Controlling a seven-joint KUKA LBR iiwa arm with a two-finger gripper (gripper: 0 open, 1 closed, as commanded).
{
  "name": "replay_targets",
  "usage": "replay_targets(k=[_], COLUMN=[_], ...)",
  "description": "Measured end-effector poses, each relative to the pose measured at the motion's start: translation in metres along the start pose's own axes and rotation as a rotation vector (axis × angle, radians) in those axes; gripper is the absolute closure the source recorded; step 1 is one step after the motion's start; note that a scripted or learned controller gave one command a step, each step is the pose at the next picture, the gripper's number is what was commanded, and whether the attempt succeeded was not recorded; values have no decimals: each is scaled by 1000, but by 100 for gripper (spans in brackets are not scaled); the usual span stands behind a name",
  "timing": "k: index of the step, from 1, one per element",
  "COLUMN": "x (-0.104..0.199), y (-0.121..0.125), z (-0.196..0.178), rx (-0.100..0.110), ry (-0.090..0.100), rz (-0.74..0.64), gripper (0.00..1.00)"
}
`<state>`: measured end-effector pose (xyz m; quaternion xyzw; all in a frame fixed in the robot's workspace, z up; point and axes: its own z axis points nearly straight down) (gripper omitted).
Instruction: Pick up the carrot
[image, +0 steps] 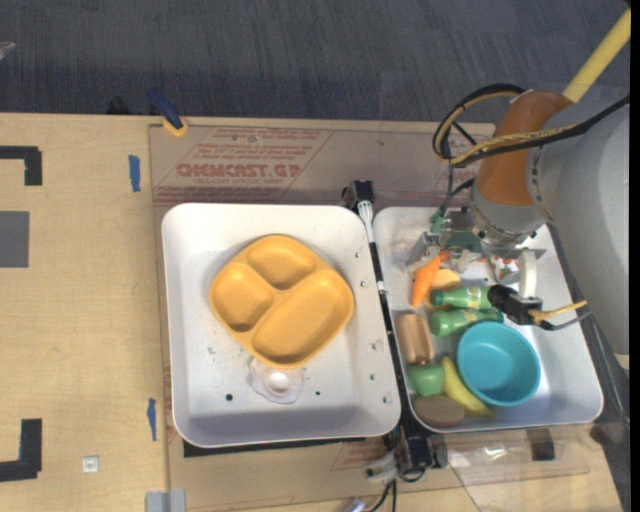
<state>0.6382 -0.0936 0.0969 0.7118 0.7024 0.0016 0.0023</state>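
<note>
A: What sits in the left bin (190, 330)?

B: A yellow three-compartment plate (282, 297), with a small white egg-like piece (279, 381) just below it on the bin floor.

A: And the carrot (428, 276)?

B: It lies in the right bin (580, 395), near that bin's upper left, slanting from its lower left up toward the right. Below it are a green bottle (462, 297), a green vegetable (452, 321), a brown bread-like piece (415, 337), a green pepper (427, 377), a banana (462, 388) and a teal bowl (498, 362).

A: How does the carrot lie to the gripper (462, 243)?

B: The gripper hangs just above and to the right of the carrot's upper end, very close to it. Whether the jaws are spread or closed cannot be told; the wrist and cables hide them.
</note>
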Motion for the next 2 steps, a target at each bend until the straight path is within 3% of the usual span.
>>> replay_targets(k=[1,2], x=[0,28], y=[0,18], z=[-9,-125], rx=[2,-3], ry=[-2,0], rz=[-2,293], gripper=[100,100])
